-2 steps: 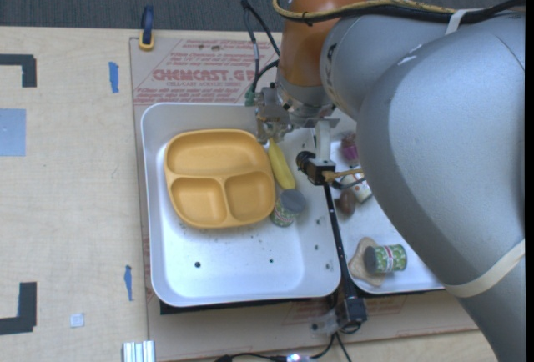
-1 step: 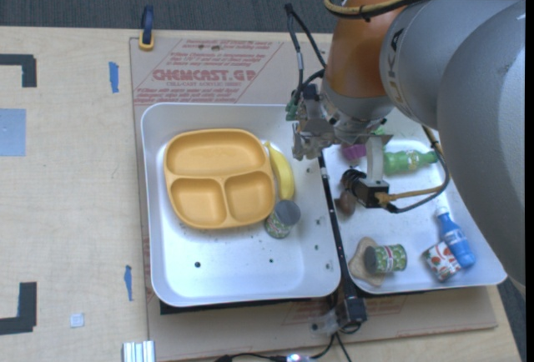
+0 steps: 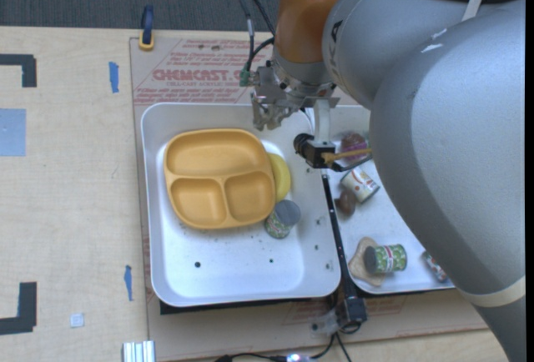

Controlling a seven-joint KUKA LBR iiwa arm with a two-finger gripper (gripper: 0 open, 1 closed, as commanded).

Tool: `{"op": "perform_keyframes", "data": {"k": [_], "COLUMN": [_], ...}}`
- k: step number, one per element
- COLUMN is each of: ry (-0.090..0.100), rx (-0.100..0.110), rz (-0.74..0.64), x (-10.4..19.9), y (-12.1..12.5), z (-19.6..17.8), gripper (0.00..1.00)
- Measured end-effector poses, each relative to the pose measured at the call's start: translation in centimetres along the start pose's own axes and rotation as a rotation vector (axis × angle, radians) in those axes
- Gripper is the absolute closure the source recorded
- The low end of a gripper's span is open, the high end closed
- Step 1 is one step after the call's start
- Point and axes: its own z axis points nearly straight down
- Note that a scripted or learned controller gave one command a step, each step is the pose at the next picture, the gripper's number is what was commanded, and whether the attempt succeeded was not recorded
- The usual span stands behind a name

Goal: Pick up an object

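Observation:
My gripper (image 3: pixel 268 115) hangs over the back rim of the left bin (image 3: pixel 234 277), just behind an orange divided plate (image 3: pixel 219 177). Nothing shows between it and the bin floor. A yellow rounded thing (image 3: pixel 282 175) is tucked against the plate's right edge. In front of it, a small can with a grey lid (image 3: pixel 282 218) lies beside the plate's front right corner.
The right bin holds a red and white can (image 3: pixel 360 183), a dark purplish thing (image 3: pixel 354 142), a small brown piece (image 3: pixel 345 203), and a green can (image 3: pixel 387 258) resting on a tan piece (image 3: pixel 363 264). The arm covers much of that bin.

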Motion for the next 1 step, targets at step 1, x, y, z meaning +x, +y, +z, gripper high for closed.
{"op": "perform_keyframes", "data": {"k": [1], "ry": [0.000], "rx": [0.003], "rz": [0.001], "x": [1.70], "y": [-5.37], "z": [-0.92], "gripper": [1.00]}}
